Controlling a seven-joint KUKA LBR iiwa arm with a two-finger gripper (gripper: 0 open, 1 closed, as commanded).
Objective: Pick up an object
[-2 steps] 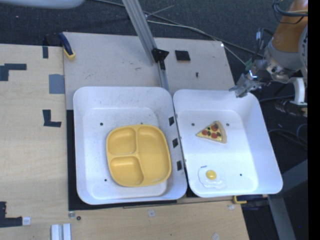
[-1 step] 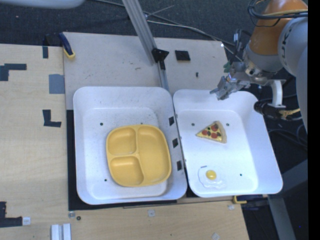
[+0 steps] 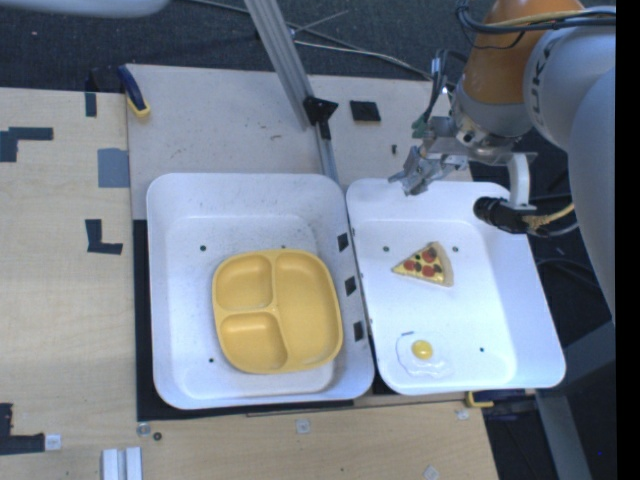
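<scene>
While the arm (image 3: 560, 58) reaches in from the right, both bins sit side by side on the bench (image 3: 230, 118).

Arm: grey, with an orange band above the wrist; it hangs over the far edge of the right bin (image 3: 520, 308).

Gripper (image 3: 418, 178): above the far left corner of the right bin, pointing down and to the left. Nothing shows between its tips. Whether they are apart or together: cannot tell, the tips are small and dark against the bin rim.

Pizza slice (image 3: 425, 264): a toy wedge, yellow with red spots and a tan crust edge along its right side. It lies flat near the middle of the right bin, well apart from the gripper, with its point turned left.

Fried egg (image 3: 421, 353): a toy, white with a round yellow yolk. It lies flat near the front edge of the right bin, on the near side of the pizza slice and not touching it.

Plate (image 3: 277, 310): yellow, three compartments, rounded corners. It rests flat in the left bin (image 3: 180, 268), toward the front right.
</scene>
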